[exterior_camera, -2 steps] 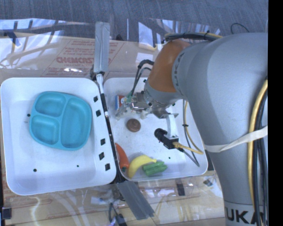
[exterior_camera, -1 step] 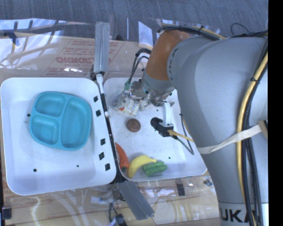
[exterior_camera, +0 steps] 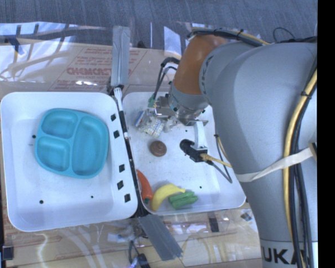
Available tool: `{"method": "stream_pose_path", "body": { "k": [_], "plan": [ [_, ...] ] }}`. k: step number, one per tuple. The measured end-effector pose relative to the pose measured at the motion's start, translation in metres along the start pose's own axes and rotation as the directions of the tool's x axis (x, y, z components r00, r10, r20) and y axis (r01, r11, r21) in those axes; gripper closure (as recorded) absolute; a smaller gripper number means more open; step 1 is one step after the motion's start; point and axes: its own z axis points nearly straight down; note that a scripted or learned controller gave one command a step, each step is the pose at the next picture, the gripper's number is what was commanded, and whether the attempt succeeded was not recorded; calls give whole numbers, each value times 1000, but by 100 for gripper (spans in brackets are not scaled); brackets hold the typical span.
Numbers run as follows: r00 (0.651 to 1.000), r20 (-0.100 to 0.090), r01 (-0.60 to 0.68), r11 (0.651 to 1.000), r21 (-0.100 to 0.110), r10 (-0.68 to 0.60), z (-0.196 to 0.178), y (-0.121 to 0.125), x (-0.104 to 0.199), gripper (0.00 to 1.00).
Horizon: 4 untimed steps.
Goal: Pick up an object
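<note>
Your arm (exterior_camera: 257,121) takes up the whole right side of the camera view, grey bulk with the orange band (exterior_camera: 192,63) bending down over the right bin (exterior_camera: 226,197). To its left, touching along the shared divider, is the left bin (exterior_camera: 17,205), and in it lies a blue three-compartment plate (exterior_camera: 72,142), flat and well apart from everything else.

The gripper (exterior_camera: 156,119) hangs low over the upper left part of the right bin, wrapped in cables and fittings. From this angle you cannot tell whether the jaws are spread or pressed together, and nothing is visibly pinched between them.

Your candidates for picking are all in the right bin. A small brown round object (exterior_camera: 158,148) sits just below the gripper, apart from the walls. Along the bottom edge there is a cluster: a yellow banana (exterior_camera: 164,194), a green item (exterior_camera: 183,200) touching it on the right, and an orange-red carrot-like piece (exterior_camera: 146,186) pressed up against the divider.

Watch for these risks, as I judge them:
- The brown object looks rounded, so it may roll or squirt aside if the jaws close off-centre.
- The bottom cluster is tight, so a grasp there could nudge neighbours or catch two things.
- The carrot-like piece hugs the wall, so one side of the jaws may strike the divider.
- The loose cable (exterior_camera: 212,161) trailing into the bin could snag.
</note>
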Motion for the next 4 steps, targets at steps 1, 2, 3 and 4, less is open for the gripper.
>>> {"method": "stream_pose_path", "body": {
  "k": [1,2,3,4],
  "plan": [
    [995,2,104,994,-29,-104,-108,-9,29,100],
    [1000,-1,17,1000,-22,-17,-115,-63,34,100],
    [991,4,134,991,-27,-134,-130,-40,-25,100],
    [991,4,134,991,-27,-134,-129,-40,-24,0]
  ]
}}
